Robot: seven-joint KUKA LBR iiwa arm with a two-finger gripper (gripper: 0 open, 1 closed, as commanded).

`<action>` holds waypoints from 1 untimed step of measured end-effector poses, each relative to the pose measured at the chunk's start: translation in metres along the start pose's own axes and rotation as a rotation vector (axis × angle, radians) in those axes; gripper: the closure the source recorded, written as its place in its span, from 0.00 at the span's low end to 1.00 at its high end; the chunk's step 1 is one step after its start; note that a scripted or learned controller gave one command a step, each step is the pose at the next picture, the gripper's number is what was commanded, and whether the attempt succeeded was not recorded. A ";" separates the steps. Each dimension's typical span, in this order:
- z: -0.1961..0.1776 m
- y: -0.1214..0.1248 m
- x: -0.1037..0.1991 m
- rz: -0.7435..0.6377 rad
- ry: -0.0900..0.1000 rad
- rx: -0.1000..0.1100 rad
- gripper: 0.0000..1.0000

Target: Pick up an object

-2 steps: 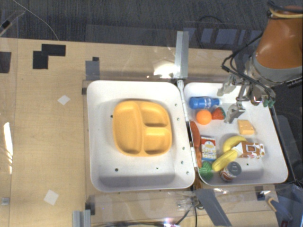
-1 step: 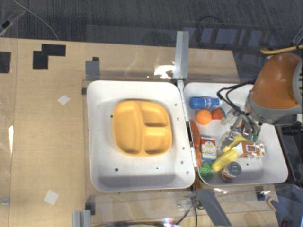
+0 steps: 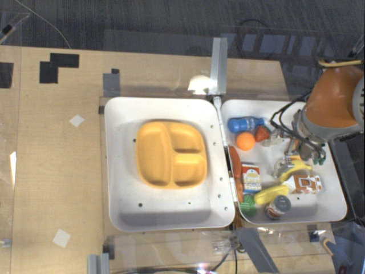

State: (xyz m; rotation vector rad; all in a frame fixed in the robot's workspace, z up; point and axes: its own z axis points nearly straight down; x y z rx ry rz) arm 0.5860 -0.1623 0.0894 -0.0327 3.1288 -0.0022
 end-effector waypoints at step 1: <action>0.001 0.013 -0.063 0.247 0.000 0.000 0.00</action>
